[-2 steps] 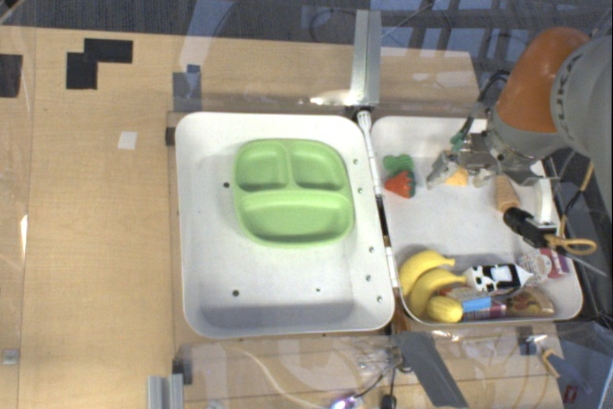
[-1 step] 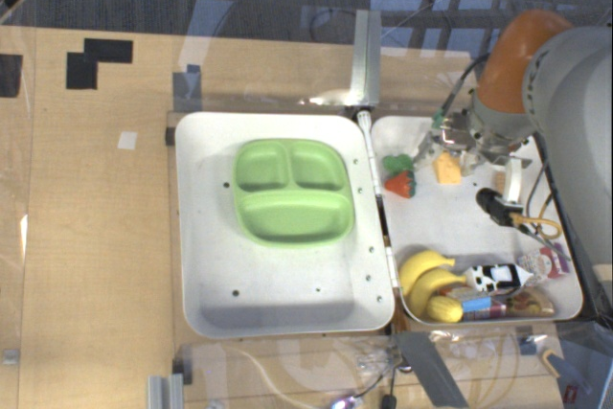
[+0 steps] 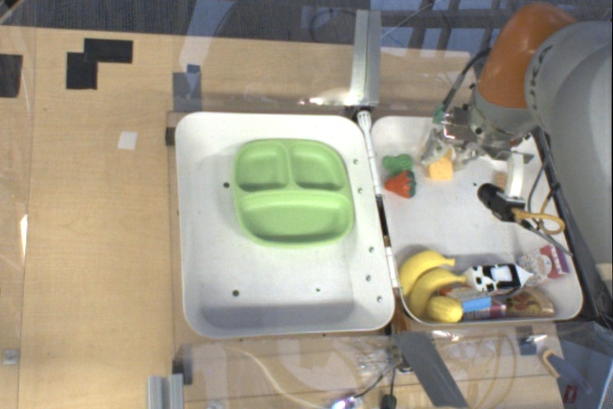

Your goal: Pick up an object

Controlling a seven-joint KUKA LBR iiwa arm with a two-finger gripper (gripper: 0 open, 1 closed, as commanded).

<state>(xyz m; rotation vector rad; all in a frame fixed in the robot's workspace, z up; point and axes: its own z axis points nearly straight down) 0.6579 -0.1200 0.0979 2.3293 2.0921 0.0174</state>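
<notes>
My gripper point(image 3: 442, 148) hovers at the right bin's point(image 3: 421, 235) far end, fingers closed around a small yellow block point(image 3: 440, 170), beside the strawberry point(image 3: 399, 179).

My wooden bench point(image 3: 86, 235) carries two white bins: one point(image 3: 479, 235) under my claw point(image 3: 445, 148), one point(image 3: 206, 235) beyond it.
</notes>
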